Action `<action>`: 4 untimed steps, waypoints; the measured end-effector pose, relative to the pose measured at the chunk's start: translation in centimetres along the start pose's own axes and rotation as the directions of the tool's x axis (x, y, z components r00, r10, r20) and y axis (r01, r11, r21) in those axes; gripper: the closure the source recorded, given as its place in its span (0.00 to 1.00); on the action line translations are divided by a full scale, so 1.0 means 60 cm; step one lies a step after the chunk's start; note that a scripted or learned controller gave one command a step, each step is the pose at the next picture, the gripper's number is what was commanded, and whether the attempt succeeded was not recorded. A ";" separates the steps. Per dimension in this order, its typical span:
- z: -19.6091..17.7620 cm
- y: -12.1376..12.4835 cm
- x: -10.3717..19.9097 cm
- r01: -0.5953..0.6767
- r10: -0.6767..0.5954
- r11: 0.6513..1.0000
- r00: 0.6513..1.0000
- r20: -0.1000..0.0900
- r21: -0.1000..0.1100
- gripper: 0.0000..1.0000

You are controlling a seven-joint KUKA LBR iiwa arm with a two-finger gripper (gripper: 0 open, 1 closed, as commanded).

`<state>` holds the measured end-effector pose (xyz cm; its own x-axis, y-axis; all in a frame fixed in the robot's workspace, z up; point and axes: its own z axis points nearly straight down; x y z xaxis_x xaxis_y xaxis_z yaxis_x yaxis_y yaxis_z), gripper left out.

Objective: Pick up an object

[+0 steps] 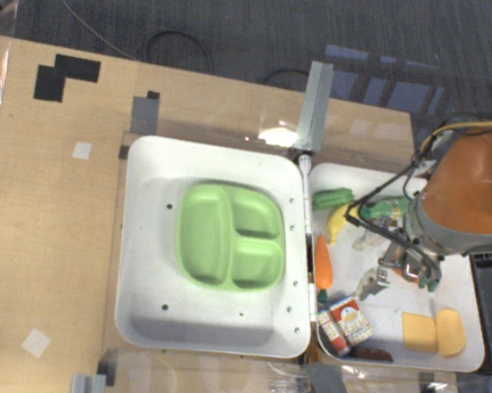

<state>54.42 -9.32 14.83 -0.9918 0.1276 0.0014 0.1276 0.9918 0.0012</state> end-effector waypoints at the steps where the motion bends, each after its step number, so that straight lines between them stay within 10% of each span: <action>1: 0.096 0.018 -0.083 0.051 -0.051 0.999 0.998 0.020 0.002 0.00; 2: 0.072 0.021 -0.089 0.057 -0.057 0.998 0.998 0.034 0.002 1.00; 3: -0.192 -0.067 -0.180 -0.114 0.114 0.994 0.993 0.026 0.000 1.00; 4: -0.266 -0.168 -0.177 0.188 -0.188 0.982 0.982 0.015 0.007 1.00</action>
